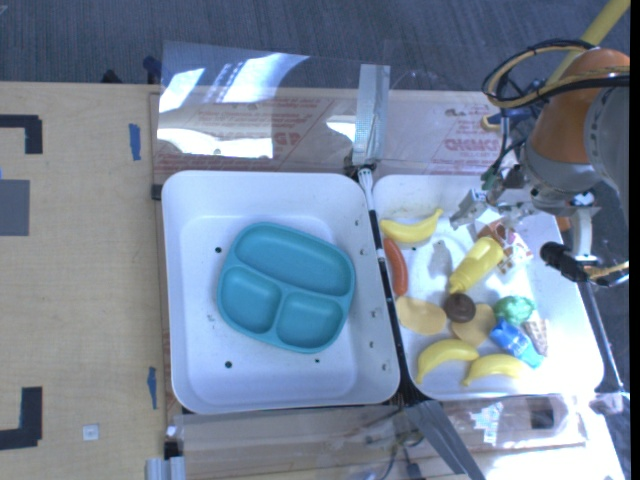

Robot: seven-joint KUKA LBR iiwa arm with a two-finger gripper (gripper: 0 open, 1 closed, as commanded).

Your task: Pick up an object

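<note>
Yellow bananas (412, 228): three, all in right bin (580, 313) | teal divided plate (287, 286): one, left bin (190, 268) | gripper (492, 216): above right bin's far side, grip state unclear

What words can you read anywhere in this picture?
None can be read for sure.
Red print on the clear sheet behind the bins: too blurred and glared over to read.
Red print at the sheet's right end: looks backwards or upside down, not readable.
The toys and the blue plate: no writing seen.
</note>
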